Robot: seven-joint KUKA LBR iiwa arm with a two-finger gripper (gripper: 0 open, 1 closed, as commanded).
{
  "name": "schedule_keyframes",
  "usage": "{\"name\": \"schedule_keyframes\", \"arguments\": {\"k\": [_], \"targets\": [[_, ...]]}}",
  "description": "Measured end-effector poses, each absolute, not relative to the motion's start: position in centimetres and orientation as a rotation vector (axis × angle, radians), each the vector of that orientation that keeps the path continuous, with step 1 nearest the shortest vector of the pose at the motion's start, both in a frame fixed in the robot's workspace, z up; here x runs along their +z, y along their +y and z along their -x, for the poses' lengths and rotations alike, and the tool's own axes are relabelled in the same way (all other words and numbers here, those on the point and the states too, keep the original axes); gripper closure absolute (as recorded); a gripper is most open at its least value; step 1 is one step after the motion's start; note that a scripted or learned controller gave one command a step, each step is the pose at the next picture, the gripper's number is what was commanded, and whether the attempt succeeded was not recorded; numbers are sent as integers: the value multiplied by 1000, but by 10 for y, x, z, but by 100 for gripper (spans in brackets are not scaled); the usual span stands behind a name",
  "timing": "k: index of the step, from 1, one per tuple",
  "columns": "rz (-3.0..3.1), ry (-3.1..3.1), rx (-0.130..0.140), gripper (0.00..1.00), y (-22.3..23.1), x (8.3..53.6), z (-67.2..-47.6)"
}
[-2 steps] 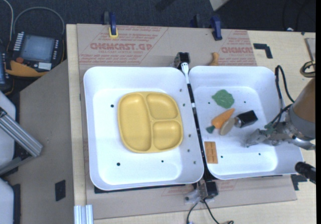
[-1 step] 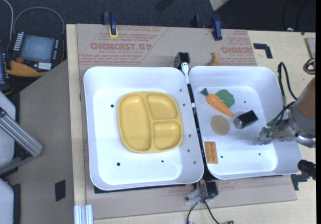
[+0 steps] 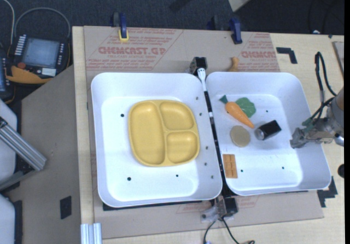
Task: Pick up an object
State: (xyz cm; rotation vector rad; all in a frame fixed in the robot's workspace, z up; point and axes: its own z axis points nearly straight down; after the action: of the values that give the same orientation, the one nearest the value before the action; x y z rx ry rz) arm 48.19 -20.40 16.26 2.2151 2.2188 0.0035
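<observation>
cardboard-topped surface [image 3: 82,128] under everything, carrying the right bin [image 3: 284,177], taken here as the landmark. just beside the right bin's left wall, touching along the seam: the left bin [image 3: 109,172], with a yellow divided plate [image 3: 163,132] lying flat in its middle.

at the right bin's right wall, about halfway along it: the gripper [image 3: 299,138], low over the rim and pointing inward. too blurred and small to tell how wide it stands; nothing seen held.

inside the right bin, all in its left half and well apart from the gripper: a toy carrot [image 3: 239,114] lying slantwise toward the far left corner, its top against a green leaf piece [image 3: 247,105]. nearer the bin's middle, a black cylinder [image 3: 268,129] on its side. just left of that, a round tan disc [image 3: 240,136] lying flat. by the near left wall, a small brown block [image 3: 229,165].

judged step: approach, nothing yet picked. closest candidate looks to be the black cylinder. next move probably calls for reaching further in from the right wall, lining up across the cylinder's narrow width, coming down around it and closing before any lift. likely to roll if nudged off-centre.
</observation>
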Motion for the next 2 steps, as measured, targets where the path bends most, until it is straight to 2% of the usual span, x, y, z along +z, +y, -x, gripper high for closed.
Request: {"name": "schedule_keyframes", "arguments": {"k": [1,2], "targets": [[-2214,2219,4,100,-197,224,-484],[-2218,2221,1,100,-197,225,-484]]}}
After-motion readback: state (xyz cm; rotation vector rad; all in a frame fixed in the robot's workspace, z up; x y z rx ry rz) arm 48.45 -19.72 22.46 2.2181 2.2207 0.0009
